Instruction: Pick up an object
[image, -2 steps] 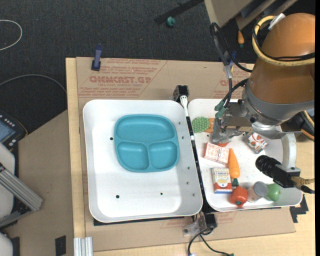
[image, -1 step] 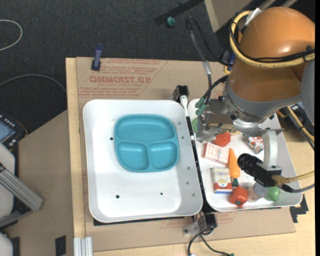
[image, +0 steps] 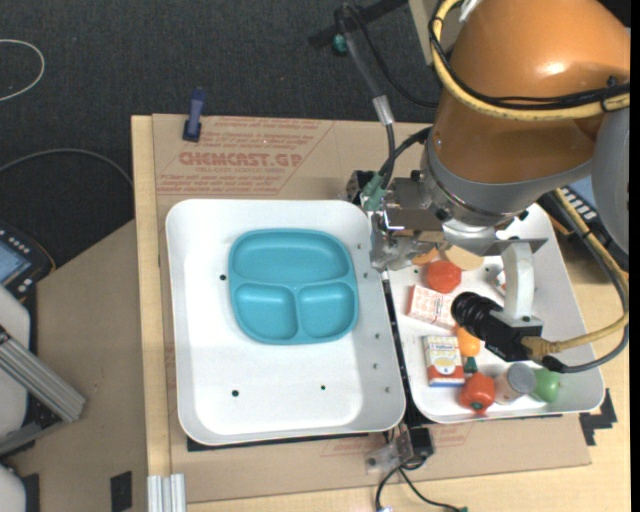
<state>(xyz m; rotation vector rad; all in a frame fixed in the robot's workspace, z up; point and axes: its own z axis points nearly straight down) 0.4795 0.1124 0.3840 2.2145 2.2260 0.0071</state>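
Noted the arm nearest, poised above the clustered objects in the right bin; could not tell whether the gripper was spread or pressed together. Risked nudging packed neighbours or catching the bin wall. Read "CHEMCAST GP" on the board; found box labels illegible.

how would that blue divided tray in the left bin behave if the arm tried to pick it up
The blue three-compartment plastic tray looks moulded and rigid, so it would probably keep its shape rather than flop. It lies flat and wide in the left white bin, so it seems unlikely to roll or tip. Its smooth, low rim may slip from a narrow pinch.
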